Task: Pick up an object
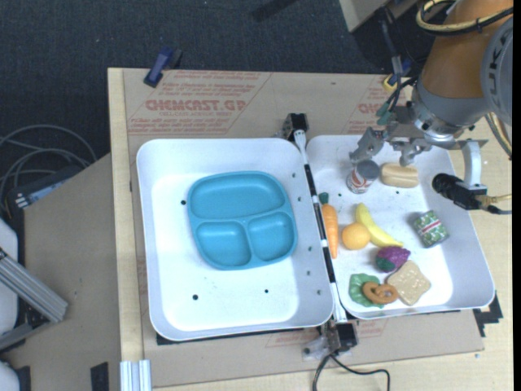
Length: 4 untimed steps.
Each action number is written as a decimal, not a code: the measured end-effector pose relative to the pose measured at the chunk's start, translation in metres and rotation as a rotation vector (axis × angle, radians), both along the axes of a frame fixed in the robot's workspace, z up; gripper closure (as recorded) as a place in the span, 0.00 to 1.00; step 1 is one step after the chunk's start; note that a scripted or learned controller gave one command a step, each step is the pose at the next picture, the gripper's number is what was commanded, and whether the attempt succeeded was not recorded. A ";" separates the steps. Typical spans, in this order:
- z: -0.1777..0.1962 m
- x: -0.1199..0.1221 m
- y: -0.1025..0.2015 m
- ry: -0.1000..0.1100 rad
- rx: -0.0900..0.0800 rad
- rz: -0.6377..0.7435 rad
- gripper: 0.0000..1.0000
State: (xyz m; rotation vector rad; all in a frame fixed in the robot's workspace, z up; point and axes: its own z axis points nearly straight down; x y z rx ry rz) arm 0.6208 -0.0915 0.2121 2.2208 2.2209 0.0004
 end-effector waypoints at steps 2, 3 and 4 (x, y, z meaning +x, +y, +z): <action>-0.128 -0.068 -0.014 0.002 0.000 -0.001 0.00; -0.118 -0.067 -0.013 0.000 0.000 -0.002 1.00; 0.021 -0.066 0.063 -0.002 0.001 0.002 1.00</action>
